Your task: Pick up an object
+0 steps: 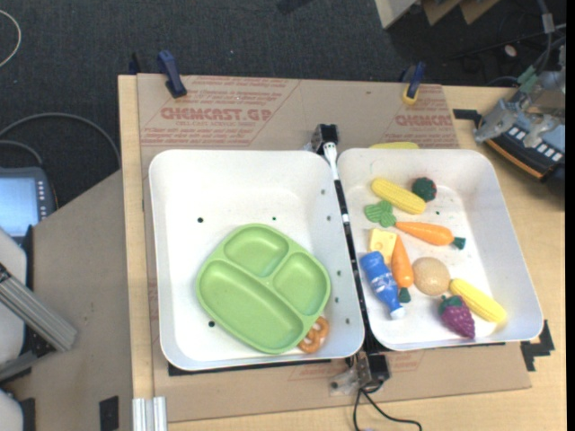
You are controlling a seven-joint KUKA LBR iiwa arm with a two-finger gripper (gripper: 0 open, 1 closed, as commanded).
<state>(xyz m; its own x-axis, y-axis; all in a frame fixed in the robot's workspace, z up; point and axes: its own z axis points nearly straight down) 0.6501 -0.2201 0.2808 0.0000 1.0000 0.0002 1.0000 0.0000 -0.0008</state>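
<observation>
The right bin (pixel 503 212) holds several toy foods. A yellow corn cob (pixel 398 196) lies at the back beside a dark green broccoli (pixel 423 189) and a green leafy piece (pixel 380 214). An orange carrot (pixel 428 233) crosses the middle, with a yellow cheese wedge (pixel 383 241) and a second small carrot (pixel 402 262) below it. A blue bottle (pixel 381 283), a tan potato (pixel 430 276), a yellow banana (pixel 478 301) and purple grapes (pixel 457 318) lie near the front.
The left bin (pixel 180 187) holds a green divided plate (pixel 263 286) with a pretzel (pixel 314 337) at its front right edge. Blue clamps (pixel 171 73) (pixel 413 81) grip the cardboard board's far edge. Equipment (pixel 530 133) sits at the right.
</observation>
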